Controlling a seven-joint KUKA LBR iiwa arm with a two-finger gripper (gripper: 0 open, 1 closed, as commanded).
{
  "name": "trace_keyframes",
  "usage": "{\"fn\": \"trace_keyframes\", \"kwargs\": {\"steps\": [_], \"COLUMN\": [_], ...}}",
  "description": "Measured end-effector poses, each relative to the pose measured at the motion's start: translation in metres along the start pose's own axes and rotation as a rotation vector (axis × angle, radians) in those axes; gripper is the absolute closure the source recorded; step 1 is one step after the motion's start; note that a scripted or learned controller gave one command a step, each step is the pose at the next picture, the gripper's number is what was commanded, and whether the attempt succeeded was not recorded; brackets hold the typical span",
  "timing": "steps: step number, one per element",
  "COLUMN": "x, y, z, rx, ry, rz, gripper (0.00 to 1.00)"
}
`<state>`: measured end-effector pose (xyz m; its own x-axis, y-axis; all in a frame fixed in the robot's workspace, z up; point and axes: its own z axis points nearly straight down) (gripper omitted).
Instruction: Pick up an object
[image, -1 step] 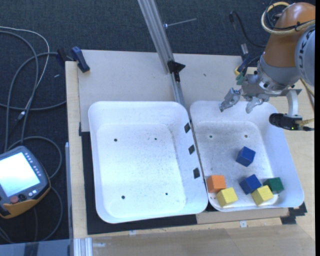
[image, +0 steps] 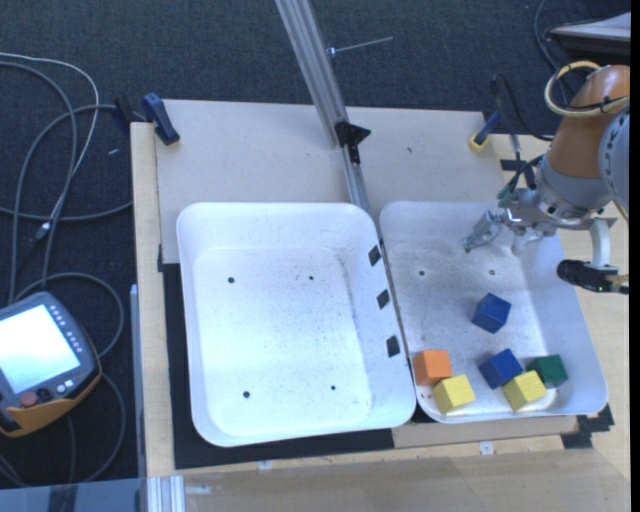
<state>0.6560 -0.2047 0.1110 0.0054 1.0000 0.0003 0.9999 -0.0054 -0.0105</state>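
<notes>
1. Camera view, the arm: the grey arm (image: 590, 150) with its orange band reaches in from the right, and its hand (image: 490, 232) hangs over the far part of the right bin (image: 440, 240). Its two fingers (image: 478, 236) point left and stand slightly apart, with nothing between them.

2. Camera view, the right bin: six cubes lie in it — all in its near half, well apart from the hand.
   - A blue cube (image: 491, 312) sits alone toward the middle of the bin, the nearest one to the hand.
   - An orange cube (image: 432, 366) lies near the bin's left wall, with a yellow cube (image: 453, 393) just beside it at the near rim.
   - A second blue cube (image: 500, 367), a second yellow cube (image: 524, 390) and a green cube (image: 548, 371) cluster at the near right corner, close together or touching.

3. Camera view, the rest: the left bin (image: 200, 240) sits beside the right one on the pale worktop (image: 250, 150). A slanted metal rail (image: 315, 70) crosses the worktop's far side, and a teach pendant (image: 40, 360) with a lit screen lies on the dark floor at the left.
</notes>
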Motion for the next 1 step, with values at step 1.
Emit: {"fn": "trace_keyframes", "kwargs": {"steps": [1], "x": [0.0173], "y": [-0.0573], "z": [0.0131], "rx": [-0.004], "ry": [0.002], "rz": [-0.004], "gripper": [0.0]}}
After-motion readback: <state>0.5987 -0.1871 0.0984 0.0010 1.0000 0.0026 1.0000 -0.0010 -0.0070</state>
